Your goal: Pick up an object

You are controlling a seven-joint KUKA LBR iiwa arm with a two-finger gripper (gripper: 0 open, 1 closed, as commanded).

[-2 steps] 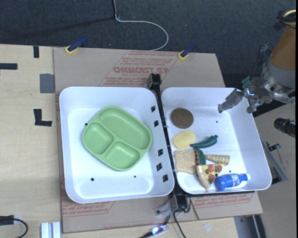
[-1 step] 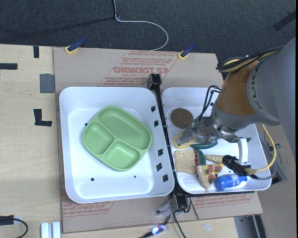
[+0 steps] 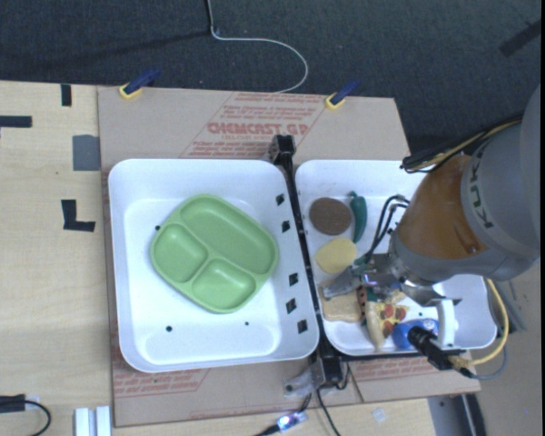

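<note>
The right bin [image 3: 374, 167] holds several small toy foods. A brown disc [image 3: 330, 215] lies at its back left, with a green pepper-like piece [image 3: 358, 212] beside it. A pale yellow lump [image 3: 334, 254] sits just in front of the disc. Nearer the front lie a tan bread slice [image 3: 341, 310], a pizza-like wedge [image 3: 381, 321] and a blue piece [image 3: 405, 336]. My gripper [image 3: 345, 285] reaches in low from the right, between the yellow lump and the bread slice and close to both. The wrist hides the middle of the bin.
The left bin [image 3: 127, 243] holds a green divided plate [image 3: 214, 254] lying flat at its middle. A black divider [image 3: 295, 243] with clips runs between the bins. The bulky grey arm [image 3: 472, 216] covers the right bin's right half. Cardboard lies under both bins.
</note>
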